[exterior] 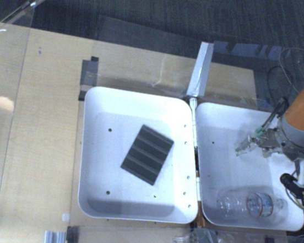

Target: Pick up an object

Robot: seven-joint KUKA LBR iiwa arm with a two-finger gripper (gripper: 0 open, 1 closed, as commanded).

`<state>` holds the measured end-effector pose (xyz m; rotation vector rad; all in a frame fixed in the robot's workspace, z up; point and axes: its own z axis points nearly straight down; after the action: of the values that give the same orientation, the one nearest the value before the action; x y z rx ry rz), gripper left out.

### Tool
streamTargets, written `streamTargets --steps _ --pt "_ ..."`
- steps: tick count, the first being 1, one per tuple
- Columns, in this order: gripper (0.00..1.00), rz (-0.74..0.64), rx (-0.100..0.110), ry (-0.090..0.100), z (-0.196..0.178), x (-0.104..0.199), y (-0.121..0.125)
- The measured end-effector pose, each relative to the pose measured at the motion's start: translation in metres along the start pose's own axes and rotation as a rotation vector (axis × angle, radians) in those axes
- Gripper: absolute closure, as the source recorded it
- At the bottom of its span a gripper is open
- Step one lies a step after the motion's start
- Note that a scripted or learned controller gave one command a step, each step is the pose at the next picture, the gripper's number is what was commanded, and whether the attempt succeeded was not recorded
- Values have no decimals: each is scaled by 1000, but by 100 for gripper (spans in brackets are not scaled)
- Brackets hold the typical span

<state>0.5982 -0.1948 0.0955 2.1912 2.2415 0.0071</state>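
A clear plastic bottle (249, 204) is seen lying on its side near the front edge of the right bin (214, 154) — the gripper (247, 146) hangs above that bin's middle. Whether it is open cannot be told. A grasp across the bottle's body would be best lined up before descending.

bins (91, 138): white | ribbed block (147, 154): dark grey | bottle (249, 204): clear | bench (34, 130): tan

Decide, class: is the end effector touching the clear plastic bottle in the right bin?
Apart. The camera view shows the end effector over the bin's upper part, with bare white floor between it and the clear plastic bottle lying near the front wall.
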Motion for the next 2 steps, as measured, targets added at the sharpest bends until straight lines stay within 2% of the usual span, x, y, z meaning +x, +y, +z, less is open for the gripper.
streamTargets --steps 1,2 --pt "0 -130 -2 -2 5 -10 -109" --pt "100 -131 -11 -4 -7 -9 -105"
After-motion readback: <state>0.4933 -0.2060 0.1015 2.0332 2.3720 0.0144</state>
